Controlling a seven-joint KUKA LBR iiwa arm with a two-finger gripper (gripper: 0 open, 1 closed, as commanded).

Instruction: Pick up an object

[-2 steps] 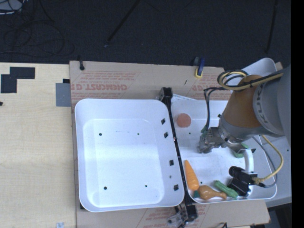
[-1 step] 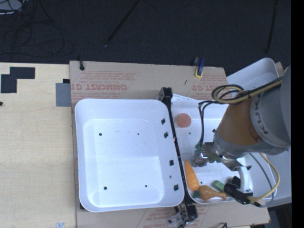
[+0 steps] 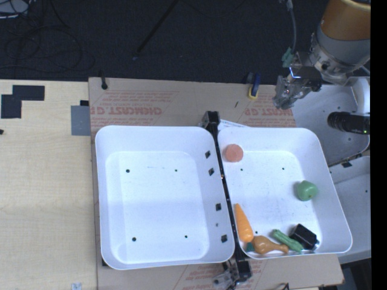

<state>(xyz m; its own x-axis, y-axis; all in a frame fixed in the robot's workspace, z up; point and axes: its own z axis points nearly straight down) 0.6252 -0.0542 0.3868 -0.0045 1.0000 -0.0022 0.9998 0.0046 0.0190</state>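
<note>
Crowded near rim point(image 3: 338, 246); gripper point(image 3: 289, 96) outside.

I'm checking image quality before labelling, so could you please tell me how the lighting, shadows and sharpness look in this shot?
Camera view: even, soft light; the left bin has a faint darker band across its lower floor; no strong glare; the carrot and green ball read clearly; the pincer is small, dark and slightly blurred; the background above the bench is nearly black.

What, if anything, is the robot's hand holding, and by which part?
Nothing visible: the hand hangs above the bench behind the right bin, apart from the objects lying inside it.
</note>
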